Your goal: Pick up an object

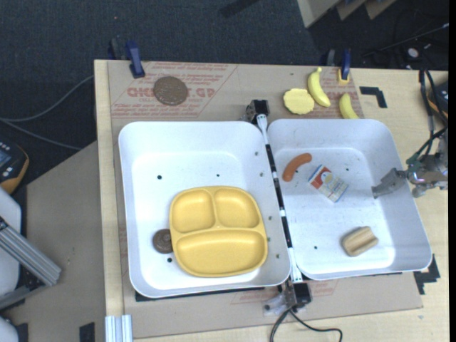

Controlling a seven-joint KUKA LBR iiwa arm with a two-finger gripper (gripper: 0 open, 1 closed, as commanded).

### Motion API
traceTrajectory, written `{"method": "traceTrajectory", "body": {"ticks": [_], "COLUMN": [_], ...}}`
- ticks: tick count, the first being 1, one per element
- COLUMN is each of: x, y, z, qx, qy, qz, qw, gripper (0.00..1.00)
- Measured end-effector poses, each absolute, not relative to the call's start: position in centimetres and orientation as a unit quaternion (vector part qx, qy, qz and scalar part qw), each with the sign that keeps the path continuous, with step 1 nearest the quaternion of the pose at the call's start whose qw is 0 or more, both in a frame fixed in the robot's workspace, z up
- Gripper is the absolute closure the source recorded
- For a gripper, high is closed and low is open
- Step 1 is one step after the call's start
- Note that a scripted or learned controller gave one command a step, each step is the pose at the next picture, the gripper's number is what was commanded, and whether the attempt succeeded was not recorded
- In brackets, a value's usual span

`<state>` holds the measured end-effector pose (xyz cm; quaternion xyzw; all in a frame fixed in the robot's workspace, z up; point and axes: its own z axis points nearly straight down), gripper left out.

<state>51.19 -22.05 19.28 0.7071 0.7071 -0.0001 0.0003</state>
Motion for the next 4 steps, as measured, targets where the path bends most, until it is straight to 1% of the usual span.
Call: {"method": "traceTrajectory", "body": {"ticks": [1, 2, 3, 4], "x": [57.1, 58.0, 66.5, 66.7], "y": [-19.3, -9.5, -9.4, -10.9], "z": [8.1, 8.8, 8.5, 8.7], "qx": [0.706, 0.704, 0.703, 0.706], "qy": [0.709, 0.710, 0.711, 0.708], "qz": [0.0017, 0.0031, -0.0084, 0.0003], "qw": [-0.001, 0.003, -0.009, -0.004], "gripper": [0.00, 0.00, 0.00, 0.00]}}
